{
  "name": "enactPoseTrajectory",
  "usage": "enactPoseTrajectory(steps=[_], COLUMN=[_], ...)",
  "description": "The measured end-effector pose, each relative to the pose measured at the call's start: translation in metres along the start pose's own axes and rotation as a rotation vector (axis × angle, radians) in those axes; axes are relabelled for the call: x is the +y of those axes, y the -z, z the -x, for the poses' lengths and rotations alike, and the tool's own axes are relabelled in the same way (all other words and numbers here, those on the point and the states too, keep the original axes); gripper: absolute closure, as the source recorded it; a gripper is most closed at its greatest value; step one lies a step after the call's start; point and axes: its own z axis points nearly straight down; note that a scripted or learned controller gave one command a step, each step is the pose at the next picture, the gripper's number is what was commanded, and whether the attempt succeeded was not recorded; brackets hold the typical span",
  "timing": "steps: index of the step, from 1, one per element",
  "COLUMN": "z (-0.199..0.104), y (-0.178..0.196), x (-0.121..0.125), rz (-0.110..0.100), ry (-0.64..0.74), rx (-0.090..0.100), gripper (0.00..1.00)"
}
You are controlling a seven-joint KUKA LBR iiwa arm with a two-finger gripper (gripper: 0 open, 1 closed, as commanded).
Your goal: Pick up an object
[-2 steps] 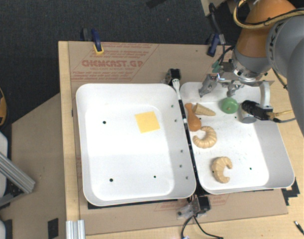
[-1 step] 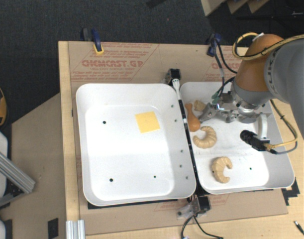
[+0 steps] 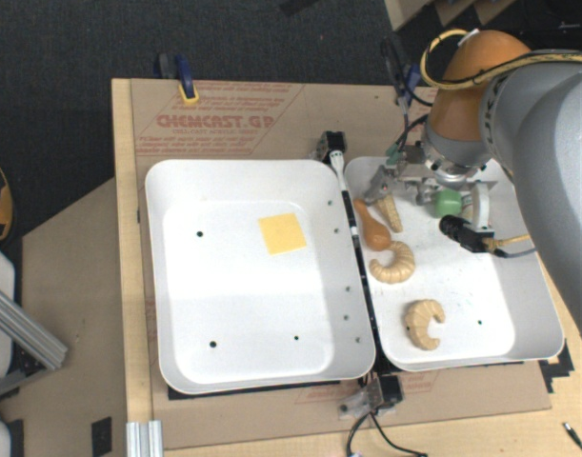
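The right bin (image 3: pixel 505 303) holds an orange carrot-shaped piece (image 3: pixel 371 225), a small tan bread piece (image 3: pixel 392 211), a curled croissant (image 3: pixel 393 265), a second croissant (image 3: pixel 424 323) and a green object (image 3: pixel 450 202). My gripper (image 3: pixel 433 187) hangs low over the far end of this bin, under the orange wrist band. The green object lies right below it, partly covered by it. The tan piece and the carrot lie just to its left. A flat yellow square (image 3: pixel 282 233) lies alone in the left bin (image 3: pixel 167 284).
The bins sit side by side on a cardboard sheet (image 3: pixel 224 117), with a black clip (image 3: pixel 331 146) at their far joint. A blue clamp (image 3: pixel 186 79) grips the sheet's far edge. The grey arm covers the right bin's far right corner.
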Motion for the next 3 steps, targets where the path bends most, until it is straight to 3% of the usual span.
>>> enactPoseTrajectory(steps=[1,2,3], z=[-0.002,-0.002,-0.066], y=[0.0,0.011,0.107], x=[-0.009,-0.008,-0.036], rz=[-0.006,-0.003,0.005], ry=[-0.004,-0.003,0.004], rx=[0.001,0.0,0.002], gripper=[0.0,1.0,1.0])
